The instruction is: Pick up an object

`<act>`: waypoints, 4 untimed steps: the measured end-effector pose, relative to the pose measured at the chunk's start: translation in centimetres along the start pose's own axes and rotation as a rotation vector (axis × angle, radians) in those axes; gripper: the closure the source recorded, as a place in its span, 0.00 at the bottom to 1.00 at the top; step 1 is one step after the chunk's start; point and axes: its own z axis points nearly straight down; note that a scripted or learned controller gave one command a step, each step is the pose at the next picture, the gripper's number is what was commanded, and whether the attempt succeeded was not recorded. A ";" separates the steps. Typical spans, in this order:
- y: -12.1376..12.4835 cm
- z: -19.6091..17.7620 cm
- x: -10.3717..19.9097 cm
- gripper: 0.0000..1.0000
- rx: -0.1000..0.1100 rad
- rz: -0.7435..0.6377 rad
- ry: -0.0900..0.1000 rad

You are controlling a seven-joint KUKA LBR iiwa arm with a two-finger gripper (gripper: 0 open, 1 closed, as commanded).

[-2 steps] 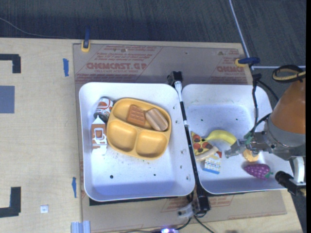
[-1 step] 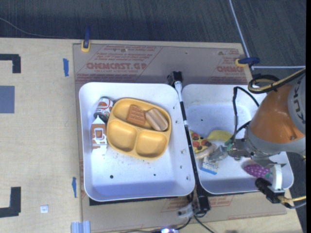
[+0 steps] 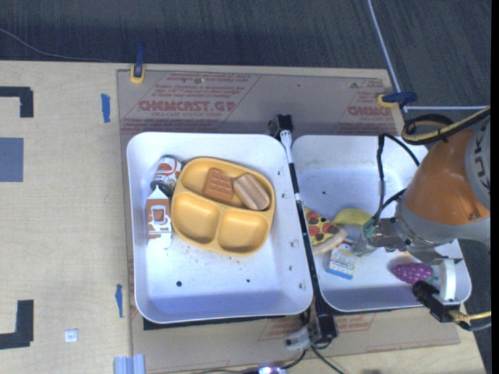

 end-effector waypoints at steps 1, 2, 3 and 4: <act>-0.4 -8.4 10.8 1.00 0.018 -0.006 0.011; -0.4 -8.4 10.7 0.00 0.018 -0.006 0.010; -0.4 -8.4 10.7 0.00 0.018 -0.006 0.010; -0.4 -8.4 10.7 0.00 0.018 -0.006 0.010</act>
